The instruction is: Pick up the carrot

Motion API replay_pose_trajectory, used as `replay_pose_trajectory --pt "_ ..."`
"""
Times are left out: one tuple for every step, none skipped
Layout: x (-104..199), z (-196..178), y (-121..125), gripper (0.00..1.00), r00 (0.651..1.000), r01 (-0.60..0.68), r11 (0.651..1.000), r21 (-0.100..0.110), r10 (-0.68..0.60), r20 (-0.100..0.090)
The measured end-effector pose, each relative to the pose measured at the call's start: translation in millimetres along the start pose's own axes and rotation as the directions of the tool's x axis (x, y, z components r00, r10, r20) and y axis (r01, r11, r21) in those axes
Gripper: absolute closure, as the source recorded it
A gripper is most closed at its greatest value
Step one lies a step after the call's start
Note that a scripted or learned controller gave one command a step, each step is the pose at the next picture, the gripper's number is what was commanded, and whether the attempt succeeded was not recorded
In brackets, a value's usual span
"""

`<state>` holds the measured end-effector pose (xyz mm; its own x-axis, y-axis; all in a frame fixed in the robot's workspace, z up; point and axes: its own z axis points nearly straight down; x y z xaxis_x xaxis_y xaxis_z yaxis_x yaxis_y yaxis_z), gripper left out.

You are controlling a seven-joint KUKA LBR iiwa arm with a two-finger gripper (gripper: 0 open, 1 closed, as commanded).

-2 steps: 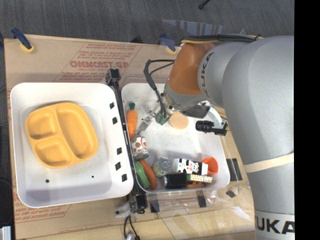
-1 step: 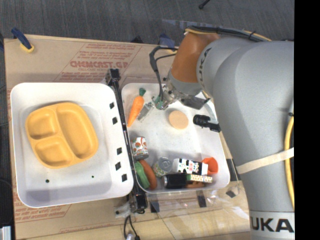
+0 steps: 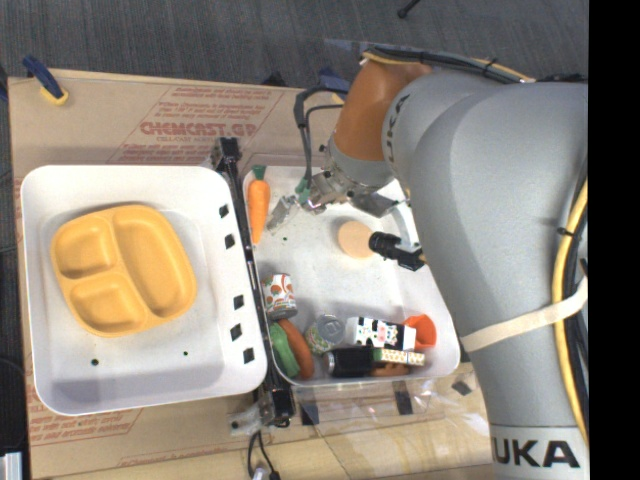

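Grey arm (image 3: 500,258) loomed over the right bin (image 3: 440,308); its pincer (image 3: 300,200) hovered just right of the carrot (image 3: 258,204), grasp state unclear.

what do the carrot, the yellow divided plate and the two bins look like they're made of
Carrot: likely toy plastic, with an even orange body and a solid green top.
Yellow divided plate: seemingly moulded plastic, matte, with soft rounded compartment rims.
Bins: probably thin formed white plastic, slightly glossy, with rounded corners.
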<state>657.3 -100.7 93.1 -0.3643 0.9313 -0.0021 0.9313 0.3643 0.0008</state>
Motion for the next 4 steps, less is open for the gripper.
replay_pose_trajectory --pt "2 0 0 0.0 0.962 -0.273 0.962 0.0 0.273 0.001" --pt "-13 -144 -51 0.0 0.973 -0.23 0.973 -0.016 0.23 0.006" --pt "20 3 -100 0.0 0.984 -0.179 0.984 0.004 0.179 -0.002" --pt "49 2 -155 0.0 0.957 -0.289 0.957 0.007 0.289 -0.004"
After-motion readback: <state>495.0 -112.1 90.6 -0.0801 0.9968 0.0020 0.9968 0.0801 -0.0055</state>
